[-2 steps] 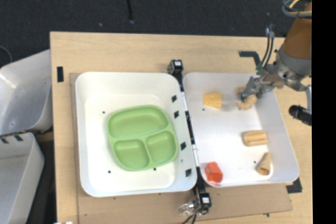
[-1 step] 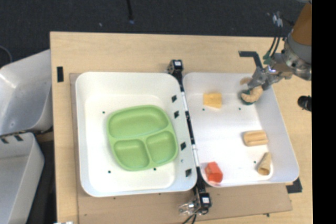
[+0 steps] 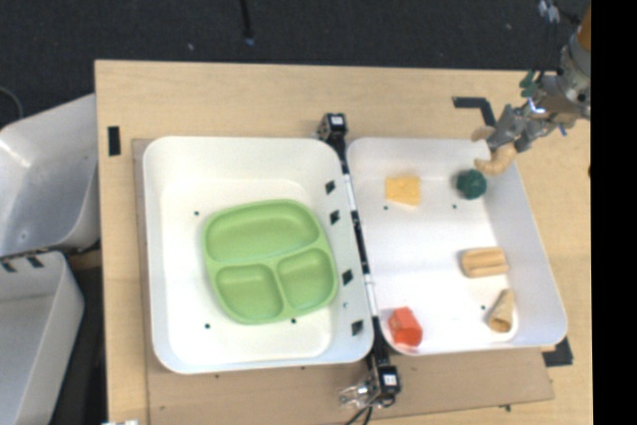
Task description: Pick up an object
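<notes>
Right bin [image 3: 438, 244] holds yellow block [image 3: 403, 190] near green ball [image 3: 471, 183].

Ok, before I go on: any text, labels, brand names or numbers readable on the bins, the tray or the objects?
None can be read.
Green tray in the left bin: plain, no print.
Yellow block, green ball, wooden cylinder, wooden cone and red block in the right bin: no markings.
Black clips on the bin edges: too small to tell.
</notes>
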Robot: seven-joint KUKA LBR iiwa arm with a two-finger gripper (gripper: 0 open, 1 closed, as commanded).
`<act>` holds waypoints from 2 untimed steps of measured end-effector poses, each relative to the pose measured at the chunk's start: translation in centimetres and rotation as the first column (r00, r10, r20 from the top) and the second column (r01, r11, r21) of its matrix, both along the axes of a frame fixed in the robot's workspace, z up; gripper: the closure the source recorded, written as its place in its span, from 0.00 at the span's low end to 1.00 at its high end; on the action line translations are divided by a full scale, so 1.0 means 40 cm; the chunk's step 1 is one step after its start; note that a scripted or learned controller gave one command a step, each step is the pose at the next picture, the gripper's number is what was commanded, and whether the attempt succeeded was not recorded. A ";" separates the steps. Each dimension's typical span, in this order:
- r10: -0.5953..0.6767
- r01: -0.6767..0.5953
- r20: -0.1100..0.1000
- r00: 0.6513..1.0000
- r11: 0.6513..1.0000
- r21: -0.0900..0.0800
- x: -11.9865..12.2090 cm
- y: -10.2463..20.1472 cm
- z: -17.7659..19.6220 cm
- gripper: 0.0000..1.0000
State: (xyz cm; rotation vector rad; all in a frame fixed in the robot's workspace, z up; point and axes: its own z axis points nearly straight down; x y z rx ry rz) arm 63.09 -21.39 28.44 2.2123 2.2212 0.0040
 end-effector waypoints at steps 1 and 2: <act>0.001 -0.001 -0.002 1.000 1.000 0.001 0.044 0.120 -0.001 1.00; 0.002 -0.002 -0.006 1.000 1.000 0.003 0.074 0.267 -0.031 1.00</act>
